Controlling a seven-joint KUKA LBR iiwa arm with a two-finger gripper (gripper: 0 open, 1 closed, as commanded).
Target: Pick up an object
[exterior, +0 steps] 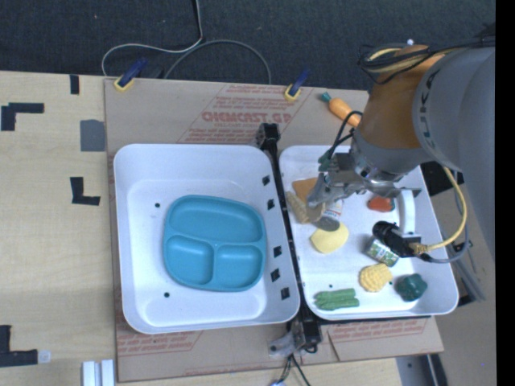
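Cardboard-covered bench (161, 103) carries two shallow white bins side by side. Left white bin (137, 175) holds a blue three-compartment plastic plate (214, 242). Right white bin (434, 296) holds a pale yellow lemon-shaped toy (330, 237), a yellow corn piece (375, 278), a green bean pod (335, 298), a dark green lump (410, 287), a small can (383, 252) and an orange-red piece (380, 203). Grey two-finger gripper (326, 206) sits low over the right bin, just above the lemon toy; open or closed cannot be made out.
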